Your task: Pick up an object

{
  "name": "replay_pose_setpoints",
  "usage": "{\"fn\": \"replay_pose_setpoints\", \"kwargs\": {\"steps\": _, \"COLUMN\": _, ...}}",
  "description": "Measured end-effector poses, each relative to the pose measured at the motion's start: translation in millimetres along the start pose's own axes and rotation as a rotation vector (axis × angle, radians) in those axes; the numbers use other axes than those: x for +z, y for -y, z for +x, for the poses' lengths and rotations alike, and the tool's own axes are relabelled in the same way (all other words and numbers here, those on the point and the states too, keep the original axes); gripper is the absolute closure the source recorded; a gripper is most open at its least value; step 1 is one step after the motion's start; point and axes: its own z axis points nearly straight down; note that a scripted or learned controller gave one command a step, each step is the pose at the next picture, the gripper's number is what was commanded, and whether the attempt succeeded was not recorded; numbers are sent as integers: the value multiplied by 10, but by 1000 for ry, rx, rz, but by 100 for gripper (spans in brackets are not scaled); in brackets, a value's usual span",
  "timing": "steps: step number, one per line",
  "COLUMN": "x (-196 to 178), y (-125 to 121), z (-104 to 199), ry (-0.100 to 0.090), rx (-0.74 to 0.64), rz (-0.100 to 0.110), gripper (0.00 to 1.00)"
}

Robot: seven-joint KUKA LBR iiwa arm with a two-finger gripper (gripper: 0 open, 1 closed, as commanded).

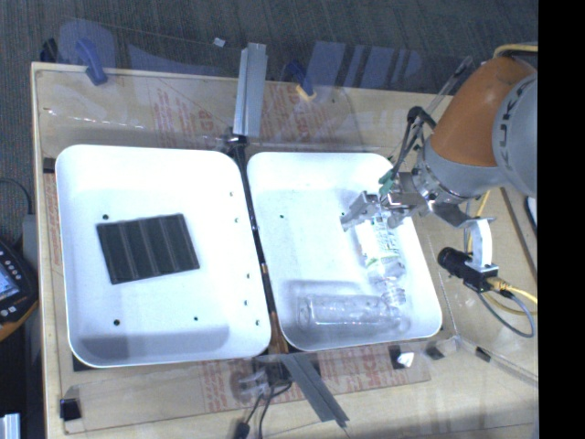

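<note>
A dark ribbed mat (147,248) is lying in the left bin (82,167), a clear cup (343,310) and a small plastic bottle (381,250) are resting in the right bin (302,167), and the gripper (366,210) is hovering just above the bottle's top, its grip impossible to tell.

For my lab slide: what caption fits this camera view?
KUKA arm's gripper poised over clear bottles in the right bin; a dark ribbed pad lies in the left bin.
</note>
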Motion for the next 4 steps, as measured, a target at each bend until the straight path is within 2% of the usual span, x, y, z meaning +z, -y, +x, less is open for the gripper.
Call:
{"fn": "replay_pose_setpoints", "kwargs": {"steps": 1, "x": 920, "y": 22, "z": -65, "ry": 0, "rx": 123, "rz": 1, "gripper": 0}}
{"fn": "replay_pose_setpoints", "kwargs": {"steps": 2, "x": 391, "y": 215, "z": -17, "ry": 2, "rx": 59, "rz": -5, "gripper": 0}}
{"fn": "replay_pose_setpoints", "kwargs": {"steps": 3, "x": 480, "y": -32, "z": 278, "ry": 4, "rx": -265, "rz": -6, "gripper": 0}}
{"fn": "replay_pose_setpoints", "kwargs": {"steps": 4, "x": 197, "y": 63, "z": -74, "ry": 3, "rx": -135, "rz": -5, "gripper": 0}}
